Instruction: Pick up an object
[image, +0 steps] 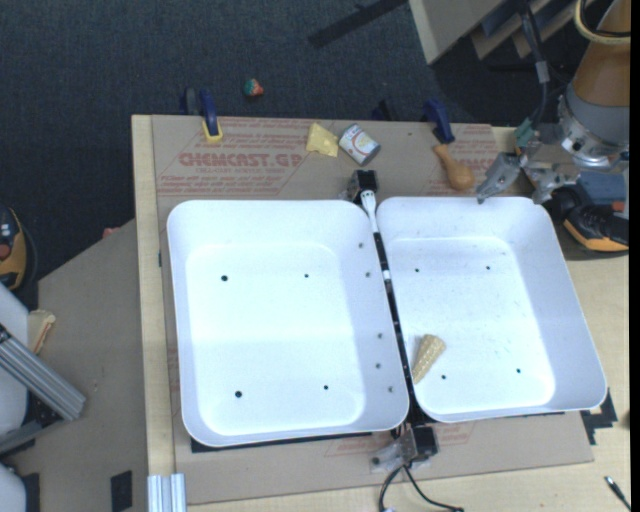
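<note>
A small tan cone-shaped object (428, 355) lies in the right bin (560, 300), near its front left corner by the divider. The gripper (516, 188) hangs over the right bin's back edge at the upper right, far from the cone. Its two fingers are spread apart, so it is open, and nothing shows between them. The left bin (200, 300) holds no loose objects.
On the cardboard behind the bins lie a yellow wedge (322, 140), a small box (358, 143) and an orange-brown handled item (455, 168). Blue clamps (208, 112) hold the board's back edge. A small ball (254, 88) sits on the dark carpet.
</note>
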